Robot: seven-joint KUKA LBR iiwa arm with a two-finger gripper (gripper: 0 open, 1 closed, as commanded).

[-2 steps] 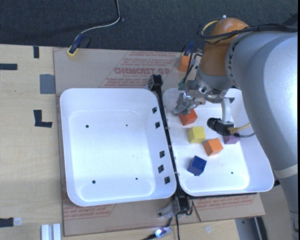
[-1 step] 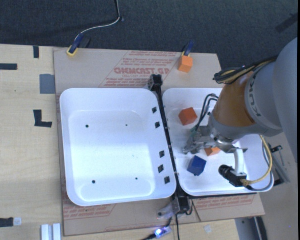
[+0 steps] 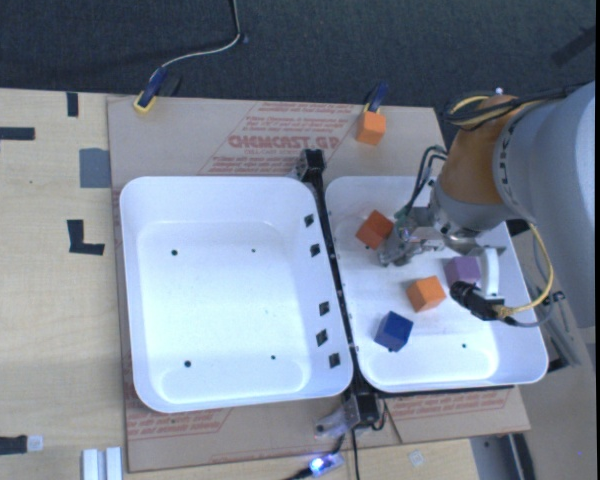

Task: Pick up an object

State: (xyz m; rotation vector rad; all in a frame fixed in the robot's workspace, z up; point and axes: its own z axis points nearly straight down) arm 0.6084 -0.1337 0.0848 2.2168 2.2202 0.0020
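The right bin [image 3: 450,368] holds several small blocks. An orange-red block [image 3: 374,229] lies near its upper left. A lighter orange block [image 3: 426,293] sits in the middle, a blue block [image 3: 393,331] lies below it, and a purple block [image 3: 465,269] rests at the right, partly under the arm. My gripper [image 3: 399,247] is down inside this bin, just right of the orange-red block and above the lighter orange one. Nothing shows between its fingers.
The left bin [image 3: 140,218] lies beside the right one, with a black divider strip [image 3: 325,268] between them. Another orange block [image 3: 372,125] sits on the cardboard behind the bins. A cable [image 3: 510,310] hangs off the wrist over the right bin's right side.
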